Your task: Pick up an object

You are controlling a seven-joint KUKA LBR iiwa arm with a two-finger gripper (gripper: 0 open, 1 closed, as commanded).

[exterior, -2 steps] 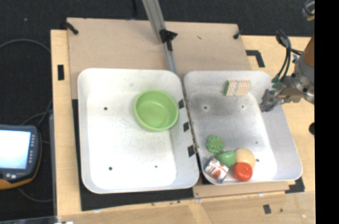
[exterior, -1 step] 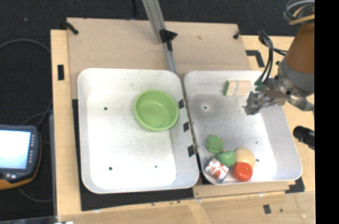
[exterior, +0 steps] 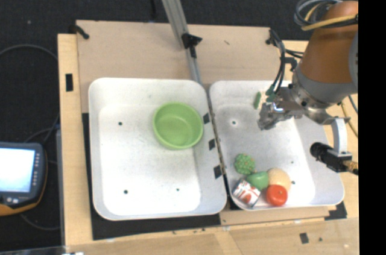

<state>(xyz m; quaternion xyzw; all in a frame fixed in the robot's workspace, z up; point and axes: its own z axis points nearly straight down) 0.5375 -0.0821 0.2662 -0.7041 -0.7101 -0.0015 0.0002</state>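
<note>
Gripper (exterior: 267, 121) hovered over the right bin (exterior: 238, 97), above the object cluster (exterior: 260, 182) in that bin's near corner; grip state could not be told. Cluster lay untouched, presumably the pick target.

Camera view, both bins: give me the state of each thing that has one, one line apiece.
Green bowl: upright, in the left bin, nothing in it.
Gripper: above the right bin, nothing visibly held.
Broccoli piece: loose in the right bin.
Green pepper, beige ball, red ball, red and white can: bunched at the right bin's near edge, can on its side.
</note>
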